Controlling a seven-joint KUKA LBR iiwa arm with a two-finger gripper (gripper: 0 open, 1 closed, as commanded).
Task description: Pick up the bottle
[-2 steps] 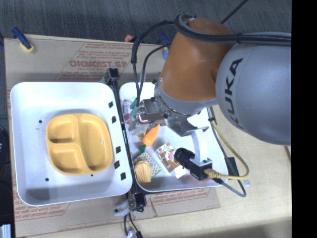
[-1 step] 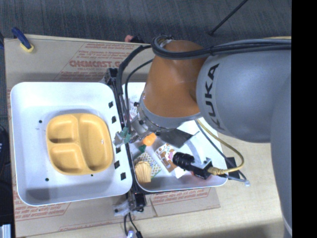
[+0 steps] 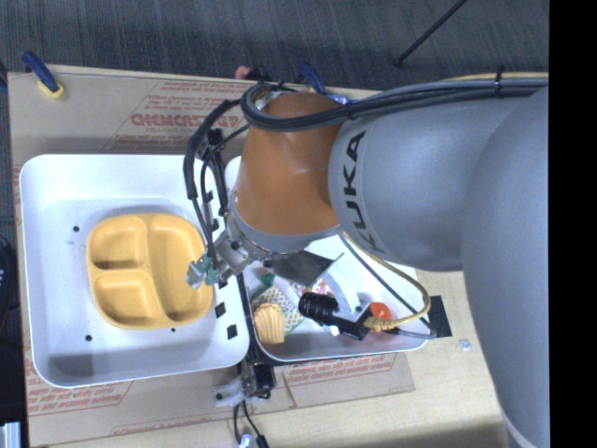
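Note:
My gripper point(image 3: 207, 271) hangs low over the ridge between the two bins, at the right edge of a yellow divided tray point(image 3: 140, 269). The wrist and the orange band point(image 3: 284, 166) block the view of what is under it. I cannot pick out a bottle with certainty. In the visible strip of the right bin point(image 3: 308, 353) lie a tan ribbed item with a patterned top point(image 3: 271, 317), a small red-orange item point(image 3: 379, 312) and a dark grey flat piece point(image 3: 303, 267). The arm hides the remainder of that bin.
The left bin point(image 3: 47, 250) holds the yellow tray, with bare white floor around it. The bins stand on a cardboard sheet point(image 3: 140, 110). Blue clamps point(image 3: 42, 73) grip the sheet's far edge.

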